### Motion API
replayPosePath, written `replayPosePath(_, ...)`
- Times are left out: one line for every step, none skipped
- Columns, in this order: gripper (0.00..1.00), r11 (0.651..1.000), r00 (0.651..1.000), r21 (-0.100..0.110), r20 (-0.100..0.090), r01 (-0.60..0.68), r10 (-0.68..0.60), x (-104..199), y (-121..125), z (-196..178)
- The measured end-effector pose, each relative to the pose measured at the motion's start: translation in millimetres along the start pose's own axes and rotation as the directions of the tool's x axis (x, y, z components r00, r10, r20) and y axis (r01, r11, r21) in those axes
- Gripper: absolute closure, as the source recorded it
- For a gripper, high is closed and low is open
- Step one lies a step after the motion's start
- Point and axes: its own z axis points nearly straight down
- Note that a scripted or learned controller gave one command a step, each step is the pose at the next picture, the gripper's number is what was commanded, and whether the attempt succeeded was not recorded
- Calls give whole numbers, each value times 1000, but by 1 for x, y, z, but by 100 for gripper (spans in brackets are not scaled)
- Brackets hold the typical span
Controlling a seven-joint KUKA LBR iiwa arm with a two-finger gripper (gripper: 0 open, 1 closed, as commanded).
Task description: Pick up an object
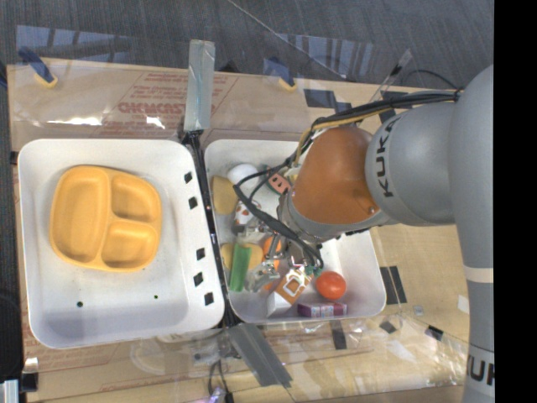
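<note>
**Arm reaching down into the right bin's clutter**

You are looking at the arm [403,175] coming in from the right and bending over the right bin [369,263], its orange band covering much of the bin's middle. The gripper [281,263] is sitting low among the objects beneath that band, wrapped in cables. You cannot tell how far its fingers are apart, nor whether anything is between them, because the wrist and wiring are hiding them.

Close to the gripper, a green object [240,267] is lying with its long axis running roughly up and down the view, tilted slightly, just beside the bin's left wall. A red ball [331,285] is resting near the bin's lower right, and a small purple box [321,310] is lying just below it, long axis left to right along the bin's near wall. A white round object [242,174] is sitting at the bin's upper left, with a tan piece [222,195] just below it.

In the left bin [50,309], a yellow divided tray [105,217] is lying flat, well apart from the arm.
</note>
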Motion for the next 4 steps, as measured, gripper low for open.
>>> replayPosePath(100, 1000, 1000, 1, 5, 6, -7, -2, 0, -12)
replayPosePath(0, 1000, 1000, 1, 5, 8, -8, -2, 1, -11)
replayPosePath(0, 993, 993, 0, 2, -120, 120, 29, 2, 0)
replayPosePath(100, 993, 993, 1, 10, -115, 115, 26, 2, -12)
